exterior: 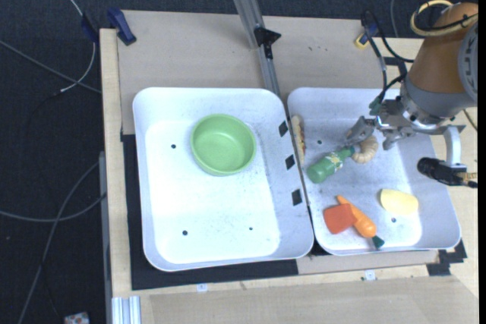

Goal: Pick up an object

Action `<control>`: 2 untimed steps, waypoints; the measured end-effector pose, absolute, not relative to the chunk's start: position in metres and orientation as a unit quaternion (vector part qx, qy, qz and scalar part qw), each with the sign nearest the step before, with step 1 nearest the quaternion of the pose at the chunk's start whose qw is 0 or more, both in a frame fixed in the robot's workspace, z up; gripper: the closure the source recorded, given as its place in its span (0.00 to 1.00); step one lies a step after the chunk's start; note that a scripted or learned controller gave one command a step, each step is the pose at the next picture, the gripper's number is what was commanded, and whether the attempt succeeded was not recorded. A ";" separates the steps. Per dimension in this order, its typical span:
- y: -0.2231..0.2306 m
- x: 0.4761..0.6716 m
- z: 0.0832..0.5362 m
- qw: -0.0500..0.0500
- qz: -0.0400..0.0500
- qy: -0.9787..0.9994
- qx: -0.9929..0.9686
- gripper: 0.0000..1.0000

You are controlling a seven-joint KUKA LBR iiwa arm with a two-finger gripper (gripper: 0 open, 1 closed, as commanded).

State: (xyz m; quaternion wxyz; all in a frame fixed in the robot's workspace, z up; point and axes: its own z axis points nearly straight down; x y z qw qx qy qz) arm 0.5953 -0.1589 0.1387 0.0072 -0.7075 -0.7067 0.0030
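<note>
The arm enters from the right, orange band above the wrist, and its hand (373, 134) is lowered into the right bin (434, 235), fingers spread apart over a small beige object (367, 152), gripping nothing. Right bin count: one green bottle (329, 165), one beige object, one yellow piece (399, 201), one orange carrot toy (360, 221), one red piece (337, 218). The left bin (163, 231) on the counter (190, 49) holds one green bowl (222, 144).

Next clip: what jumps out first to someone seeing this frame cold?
The green bowl sits alone in the left bin. In the right bin, the tool hovers over a beige object beside a green bottle, with a carrot and yellow piece nearer the front.
</note>
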 end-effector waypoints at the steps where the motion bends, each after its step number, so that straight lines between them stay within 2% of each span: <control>1: -0.158 0.593 0.092 0.008 0.003 -0.707 -0.707 0.00; 2: -0.157 0.597 0.109 0.004 0.000 -0.707 -0.707 1.00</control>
